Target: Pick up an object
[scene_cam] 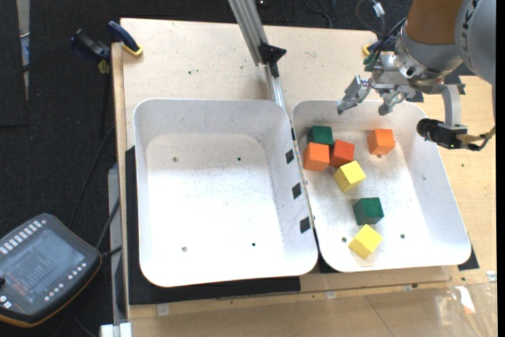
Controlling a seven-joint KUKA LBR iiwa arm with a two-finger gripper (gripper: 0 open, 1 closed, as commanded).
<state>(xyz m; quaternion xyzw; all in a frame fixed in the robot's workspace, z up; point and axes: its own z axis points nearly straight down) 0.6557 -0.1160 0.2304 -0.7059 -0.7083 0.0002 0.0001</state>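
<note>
Approach step, by the look of it: claw [372, 95] hanging above the far rim of the right bin [442, 193], fingers spread apart, nothing between them. Nearest candidate: orange cube [381, 141], alone just below the claw, apart from the cluster of green cube [319, 135], second orange cube [316, 156] and red cube [342, 152]. Next, probably: shift over that lone cube, descend, close.

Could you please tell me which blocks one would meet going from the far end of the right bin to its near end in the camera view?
Green block → lone orange block → yellow block → second green block → second yellow block. I left out the two touching orange-red blocks.
</note>
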